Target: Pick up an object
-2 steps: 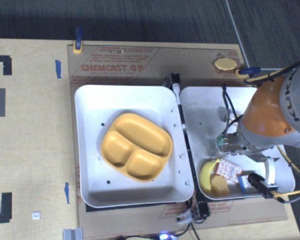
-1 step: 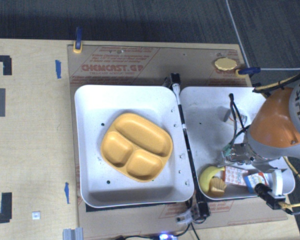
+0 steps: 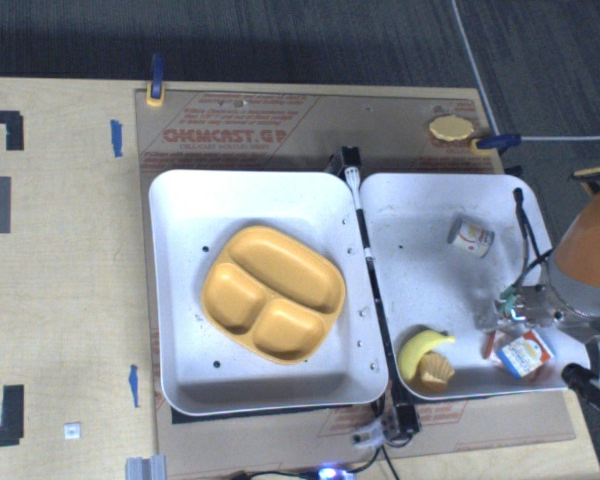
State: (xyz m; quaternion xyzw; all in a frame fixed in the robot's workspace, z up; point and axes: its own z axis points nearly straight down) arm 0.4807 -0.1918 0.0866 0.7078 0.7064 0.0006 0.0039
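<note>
The jaws point(image 3: 513, 308) hang low at the right side of the right bin point(image 3: 420, 200); whether they are parted or closed cannot be told. Just below them lies a small carton point(image 3: 525, 355) with red and blue print, too blurred to read. Up and left stands a cup point(image 3: 470, 235). Down-left rests a banana point(image 3: 425, 353). Far left, the other bin point(image 3: 180, 208) holds a yellow tray point(image 3: 271, 293). Beyond, the board point(image 3: 230, 128) reads "CHEMCAST".

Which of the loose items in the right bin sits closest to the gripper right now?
The small red-and-white carton, near the bin's lower right corner just below the gripper. The banana lies further left along the bottom edge, and the white cup sits higher up.
</note>
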